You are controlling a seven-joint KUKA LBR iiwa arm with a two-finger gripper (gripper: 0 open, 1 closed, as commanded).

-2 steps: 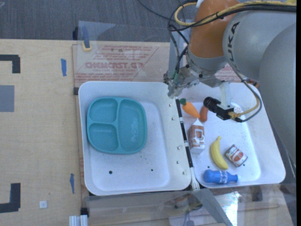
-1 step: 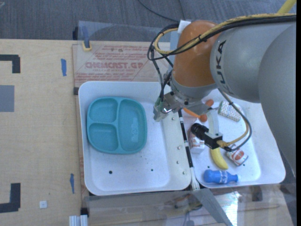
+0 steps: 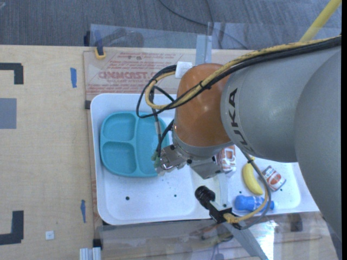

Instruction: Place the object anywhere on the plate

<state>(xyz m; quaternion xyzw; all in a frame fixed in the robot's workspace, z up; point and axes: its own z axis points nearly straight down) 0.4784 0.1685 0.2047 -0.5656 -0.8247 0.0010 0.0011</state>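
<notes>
A teal divided plate [image 3: 127,145] lies in the left white bin [image 3: 141,205], toward its far left. The grey arm with its orange band [image 3: 200,107] reaches over the bin from the right and covers the plate's right edge. My gripper [image 3: 162,162] hangs low at that right edge, seen mostly from above under the wrist. A small greenish bit shows beside it at the plate's rim; I cannot tell what it is. In the right bin lie a yellow banana [image 3: 252,179], a red and white can [image 3: 273,179], a blue object [image 3: 246,203] and another red and white item [image 3: 228,159].
The arm's body hides most of the right bin [image 3: 293,199] and the wall between the bins. Black and yellow cables [image 3: 157,99] loop over the plate's far side. A black fitting [image 3: 205,195] sits near the front edge. The wooden bench [image 3: 43,145] lies to the left.
</notes>
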